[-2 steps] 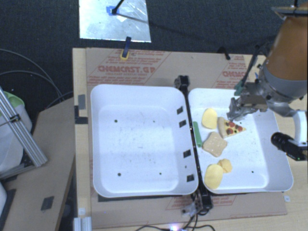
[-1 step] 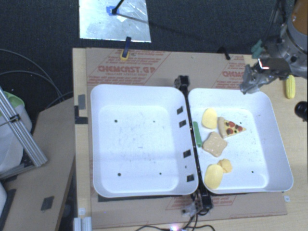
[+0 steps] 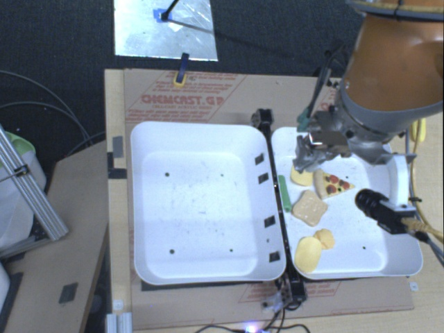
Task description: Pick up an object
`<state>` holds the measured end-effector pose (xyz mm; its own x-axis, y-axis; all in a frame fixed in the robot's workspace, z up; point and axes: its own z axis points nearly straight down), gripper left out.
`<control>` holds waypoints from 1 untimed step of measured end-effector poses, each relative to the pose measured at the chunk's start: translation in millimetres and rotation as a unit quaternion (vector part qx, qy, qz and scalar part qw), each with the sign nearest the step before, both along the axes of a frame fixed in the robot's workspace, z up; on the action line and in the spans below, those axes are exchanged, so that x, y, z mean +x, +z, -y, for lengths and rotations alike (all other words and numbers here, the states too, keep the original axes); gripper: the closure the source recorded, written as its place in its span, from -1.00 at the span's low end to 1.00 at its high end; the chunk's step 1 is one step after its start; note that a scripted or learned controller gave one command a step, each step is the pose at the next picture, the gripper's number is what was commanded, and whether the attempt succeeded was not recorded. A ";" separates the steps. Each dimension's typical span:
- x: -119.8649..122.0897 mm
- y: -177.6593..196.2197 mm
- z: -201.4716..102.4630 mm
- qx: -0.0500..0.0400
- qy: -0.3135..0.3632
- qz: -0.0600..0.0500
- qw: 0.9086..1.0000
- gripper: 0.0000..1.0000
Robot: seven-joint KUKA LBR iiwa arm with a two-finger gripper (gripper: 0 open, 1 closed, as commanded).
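My gripper [image 3: 306,161] hangs low over the back left part of the right bin [image 3: 399,255]. Just below its tip lies a pale yellow flat piece [image 3: 301,178]. A toy pizza slice [image 3: 333,184] lies to the right of that piece. In front of both sits a tan toast piece [image 3: 309,208]. Nearer the front lie a yellow lemon-like piece [image 3: 308,254] and a small orange-yellow piece [image 3: 324,238]. A green stick [image 3: 284,193] lies along the bin's left wall. Nothing can be seen held in the gripper.
The left bin [image 3: 201,203] stands beside the right one, with black clips [image 3: 264,180] along the shared divider. The arm's large orange and grey body [image 3: 399,54] overhangs the right bin's back right. A metal plate [image 3: 165,18] lies on the floor beyond the bench.
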<state>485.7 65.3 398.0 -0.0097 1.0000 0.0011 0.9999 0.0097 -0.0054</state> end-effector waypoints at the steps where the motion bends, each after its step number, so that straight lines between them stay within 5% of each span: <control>1: 1.5 14.3 58.5 -0.001 -0.007 0.005 1.000 1.00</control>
